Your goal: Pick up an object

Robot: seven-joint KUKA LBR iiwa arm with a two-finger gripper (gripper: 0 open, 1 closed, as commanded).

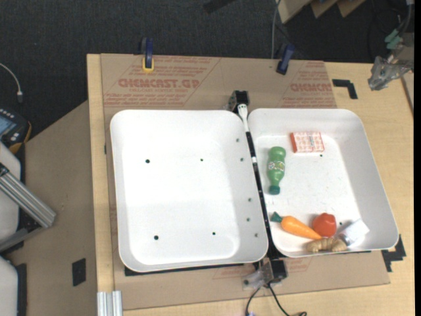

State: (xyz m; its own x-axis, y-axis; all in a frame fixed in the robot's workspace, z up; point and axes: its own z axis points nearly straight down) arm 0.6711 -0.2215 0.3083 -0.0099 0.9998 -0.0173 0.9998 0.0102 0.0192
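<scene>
Near the right bin's [368, 150] front lie carrot [296, 226] and tomato [323, 224].

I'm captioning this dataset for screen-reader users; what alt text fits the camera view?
Two shallow white bins sit side by side on a cardboard-covered bench, seen from above. The right bin holds a green bottle, a pink patterned packet, a toy carrot, a red tomato-like toy and a ginger-like root. The left bin lies beside it.

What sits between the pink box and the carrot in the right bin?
In the camera view, mostly bare bin floor separates the pink box from the carrot; the green bottle lies just left.
</scene>
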